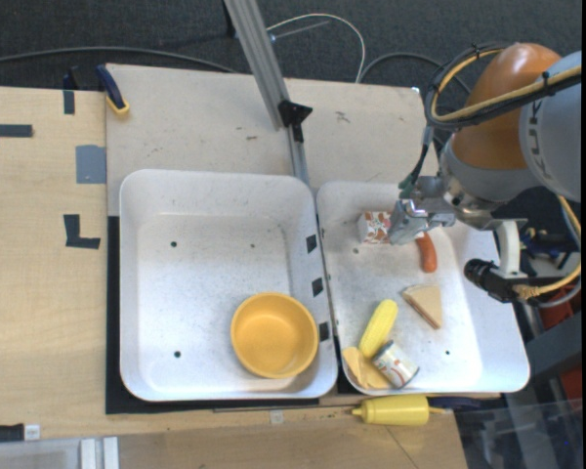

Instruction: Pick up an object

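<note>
My gripper hangs low over the back of the right bin, its metal fingers pointing down beside a small red-and-white carton on its left. An orange-red sausage-shaped piece lies just right of the fingers. Nearer the front lie a tan wedge like a sandwich half, a yellow corn cob, a small can with a red-and-white label and a pale yellow chip-like piece. Nothing shows between the fingers.
The left bin holds a yellow bowl at its front right. A yellow mustard bottle lies on the bench in front of the right bin. A grey pole slants up from between the bins. Cables loop behind.
</note>
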Action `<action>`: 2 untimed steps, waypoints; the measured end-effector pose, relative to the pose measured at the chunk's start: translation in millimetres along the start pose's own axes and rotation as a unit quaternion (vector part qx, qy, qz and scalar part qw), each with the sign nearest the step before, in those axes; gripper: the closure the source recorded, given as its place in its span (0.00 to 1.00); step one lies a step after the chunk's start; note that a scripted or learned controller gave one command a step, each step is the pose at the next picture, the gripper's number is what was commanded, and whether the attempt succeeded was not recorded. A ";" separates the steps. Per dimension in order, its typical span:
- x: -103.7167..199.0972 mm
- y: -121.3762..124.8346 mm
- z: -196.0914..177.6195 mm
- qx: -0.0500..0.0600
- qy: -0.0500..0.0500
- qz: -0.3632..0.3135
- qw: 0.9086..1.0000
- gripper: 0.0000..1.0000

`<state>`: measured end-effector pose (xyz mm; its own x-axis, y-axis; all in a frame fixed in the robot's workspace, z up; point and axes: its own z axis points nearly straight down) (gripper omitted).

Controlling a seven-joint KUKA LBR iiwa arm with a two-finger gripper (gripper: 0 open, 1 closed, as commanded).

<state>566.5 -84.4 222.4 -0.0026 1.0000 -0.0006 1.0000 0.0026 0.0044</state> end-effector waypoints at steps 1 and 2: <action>0.2 1.2 -51.3 0.000 0.000 0.000 1.000 1.00; 58.8 -10.4 -49.0 0.003 0.001 -0.002 1.000 1.00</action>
<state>555.7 -25.6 271.3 -0.0066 1.0000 0.0009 1.0000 0.0066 -0.0019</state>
